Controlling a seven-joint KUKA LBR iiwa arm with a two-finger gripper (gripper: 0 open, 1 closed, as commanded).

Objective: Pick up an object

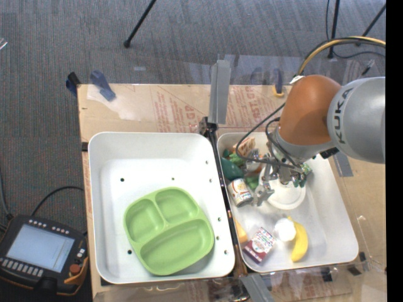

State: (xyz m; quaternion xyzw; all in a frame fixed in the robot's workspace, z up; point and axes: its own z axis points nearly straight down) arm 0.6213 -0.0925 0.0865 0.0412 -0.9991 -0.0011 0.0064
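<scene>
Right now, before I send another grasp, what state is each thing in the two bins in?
Green divided plate: flat in the left bin, right way up.
Banana: lying in the right bin, near its front.
White ball: resting against the banana.
Red packet: lying flat beside the ball.
Can: on its side.
White bowl: upright, under the gripper.
Gripper: low over the bowl's edge, holding nothing visible.

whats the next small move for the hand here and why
Probably a short descent. The hand hangs low in the right bin, just above the small can and beside the white bowl, with nothing visibly between its fingers. The banana lies farther off, so the can looks nearest.
</scene>
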